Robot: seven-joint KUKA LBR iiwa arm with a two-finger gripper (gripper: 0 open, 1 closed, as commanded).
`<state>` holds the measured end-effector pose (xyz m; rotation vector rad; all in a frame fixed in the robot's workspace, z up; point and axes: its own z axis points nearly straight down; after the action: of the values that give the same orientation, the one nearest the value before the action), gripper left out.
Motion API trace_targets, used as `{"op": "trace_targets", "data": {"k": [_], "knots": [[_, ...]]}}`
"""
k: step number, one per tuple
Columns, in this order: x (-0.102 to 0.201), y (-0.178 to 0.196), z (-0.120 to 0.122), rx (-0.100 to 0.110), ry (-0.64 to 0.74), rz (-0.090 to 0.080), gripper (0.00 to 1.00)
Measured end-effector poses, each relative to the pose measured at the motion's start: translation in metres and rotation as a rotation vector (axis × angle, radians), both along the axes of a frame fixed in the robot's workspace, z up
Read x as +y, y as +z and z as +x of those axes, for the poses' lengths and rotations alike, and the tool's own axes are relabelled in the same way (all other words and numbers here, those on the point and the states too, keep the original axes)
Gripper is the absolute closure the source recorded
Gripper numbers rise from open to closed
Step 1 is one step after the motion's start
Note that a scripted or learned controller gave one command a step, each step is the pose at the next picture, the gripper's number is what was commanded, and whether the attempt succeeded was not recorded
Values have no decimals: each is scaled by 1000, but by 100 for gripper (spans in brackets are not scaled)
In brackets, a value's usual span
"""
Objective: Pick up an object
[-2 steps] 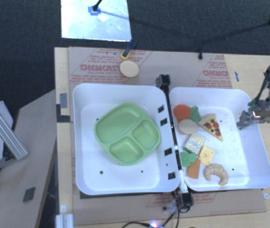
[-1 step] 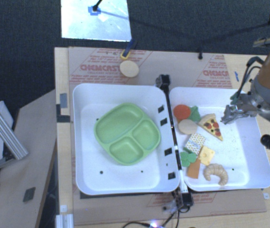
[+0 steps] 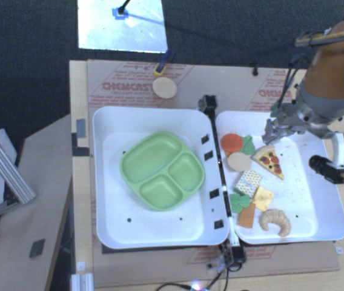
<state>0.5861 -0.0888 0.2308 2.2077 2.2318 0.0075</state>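
Note:
The right bin (image 3: pixel 332 226) holds several toy foods: a red tomato slice (image 3: pixel 231 142), a green piece (image 3: pixel 248 144), a beige round cookie (image 3: pixel 239 161), a pizza slice (image 3: pixel 269 161), a checkered cracker (image 3: pixel 249 181), a yellow cheese square (image 3: pixel 263 197), a green leaf (image 3: pixel 239 202), an orange piece (image 3: pixel 247 215) and a croissant (image 3: pixel 274 220). My gripper (image 3: pixel 271 133) hangs over the bin's back part, just above the pizza slice and right of the green piece. Nothing shows in its grasp.
A green divided plate (image 3: pixel 162 170) lies in the left bin (image 3: pixel 108 226). A wooden disc (image 3: pixel 165 87) sits behind the bins. A black part (image 3: pixel 325 167) juts over the right bin's right side. A metal rail (image 3: pixel 2 168) stands at far left.

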Motion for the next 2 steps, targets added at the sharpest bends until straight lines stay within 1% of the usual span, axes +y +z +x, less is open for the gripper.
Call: {"op": "trace_targets", "data": {"k": [1,2], "knots": [[57,-6,24,1,0,0,100],[104,5,56,-1,-1,0,100]]}}
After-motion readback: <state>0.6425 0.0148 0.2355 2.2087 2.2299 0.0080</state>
